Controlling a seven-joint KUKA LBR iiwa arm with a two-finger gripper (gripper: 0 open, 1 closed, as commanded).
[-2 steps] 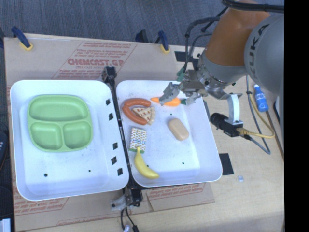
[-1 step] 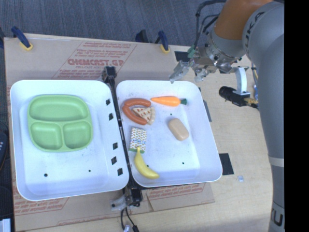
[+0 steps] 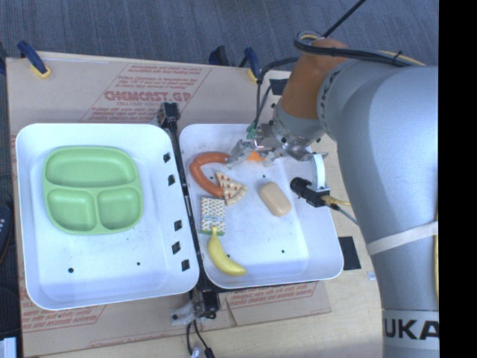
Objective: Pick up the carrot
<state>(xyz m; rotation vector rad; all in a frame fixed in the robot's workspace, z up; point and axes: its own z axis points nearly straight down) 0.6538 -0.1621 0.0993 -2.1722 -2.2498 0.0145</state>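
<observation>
carrot (image 3: 255, 155) orange bit right at gripper (image 3: 252, 149) tips, right bin (image 3: 317, 245).

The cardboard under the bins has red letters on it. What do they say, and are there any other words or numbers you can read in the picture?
"CHEMCAST GP": big red print on the cardboard behind the left bin.
"UKA": white letters on the arm's base, cut off at the picture's edge.
Smaller red print beneath "CHEMCAST GP" and along the cardboard's front edge: too blurred to read.
The small green and white packet in the right bin: print too small to read.
</observation>
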